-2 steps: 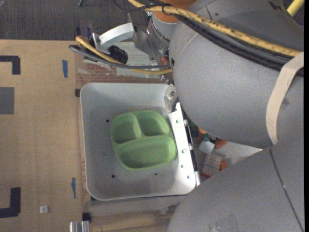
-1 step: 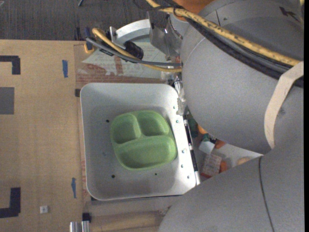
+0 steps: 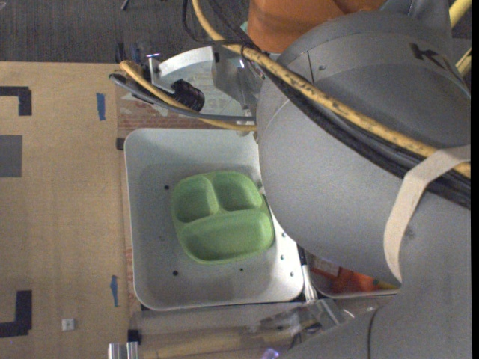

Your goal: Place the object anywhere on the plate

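Gripper (image 3: pixel 233 81), its state impossible to tell, sits by the white bin (image 3: pixel 150 200) containing the green plate (image 3: pixel 221 217).

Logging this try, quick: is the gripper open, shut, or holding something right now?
Gripper: cannot be told from this view; it sits past the far edge of the white bin, away from the green plate.

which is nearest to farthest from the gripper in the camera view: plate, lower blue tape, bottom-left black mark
From the gripper, at the top above the bin:
1. plate, in the bin, just below the gripper.
2. lower blue tape, left of the bin's lower corner.
3. black mark, far bottom-left.
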`<action>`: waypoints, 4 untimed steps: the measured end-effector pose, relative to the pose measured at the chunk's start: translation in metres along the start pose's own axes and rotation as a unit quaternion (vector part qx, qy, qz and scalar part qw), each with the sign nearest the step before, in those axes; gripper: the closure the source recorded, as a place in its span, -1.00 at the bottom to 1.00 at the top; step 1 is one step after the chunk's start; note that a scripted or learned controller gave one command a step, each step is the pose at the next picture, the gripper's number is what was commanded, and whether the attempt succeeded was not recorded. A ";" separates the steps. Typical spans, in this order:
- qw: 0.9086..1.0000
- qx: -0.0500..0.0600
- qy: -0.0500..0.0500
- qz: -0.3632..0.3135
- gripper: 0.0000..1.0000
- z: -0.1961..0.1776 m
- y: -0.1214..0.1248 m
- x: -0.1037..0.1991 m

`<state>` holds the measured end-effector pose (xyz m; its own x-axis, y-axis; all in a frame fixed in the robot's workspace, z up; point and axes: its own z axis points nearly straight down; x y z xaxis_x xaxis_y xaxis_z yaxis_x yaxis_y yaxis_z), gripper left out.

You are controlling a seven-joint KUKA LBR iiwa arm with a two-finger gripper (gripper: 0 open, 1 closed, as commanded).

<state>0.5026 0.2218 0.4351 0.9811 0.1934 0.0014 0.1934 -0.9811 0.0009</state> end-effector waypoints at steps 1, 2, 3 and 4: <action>1.000 0.000 -0.003 -0.003 -1.00 0.078 0.002 0.021; 0.992 0.001 -0.003 -0.123 -1.00 0.337 -0.008 -0.023; 0.992 0.001 -0.008 -0.125 1.00 0.330 -0.008 -0.025; 1.000 0.000 -0.001 -0.002 1.00 0.275 -0.007 -0.023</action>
<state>0.4792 0.2238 0.1602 0.9803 0.1976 -0.0011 0.1976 -0.9803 0.0002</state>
